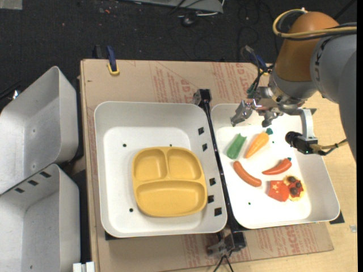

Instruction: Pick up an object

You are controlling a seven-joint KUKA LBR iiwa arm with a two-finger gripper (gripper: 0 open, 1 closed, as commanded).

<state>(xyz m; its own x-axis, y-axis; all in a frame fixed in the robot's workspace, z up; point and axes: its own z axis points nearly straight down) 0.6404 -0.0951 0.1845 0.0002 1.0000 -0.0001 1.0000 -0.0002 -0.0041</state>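
One carrot point(256, 144) just below tool point(253, 113).

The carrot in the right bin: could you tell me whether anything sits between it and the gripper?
Nothing visible does. The gripper hangs above the right bin's far end, and the carrot lies just below it in the view, uncovered. The green pepper lies beside the carrot, close on its left.

Bright toy food against white bins on a tan bench.

The left bin point(108, 152) is white and holds a plain yellow divided tray point(169, 181). The right bin point(317, 205) is white too, carrying a green piece point(235, 145), an orange carrot point(256, 144) with a green tip, a red chilli point(277, 166), an orange-red sausage point(247, 173) and a red piece with dark spots point(285, 188). The bench point(147, 81) is tan with faint red print.
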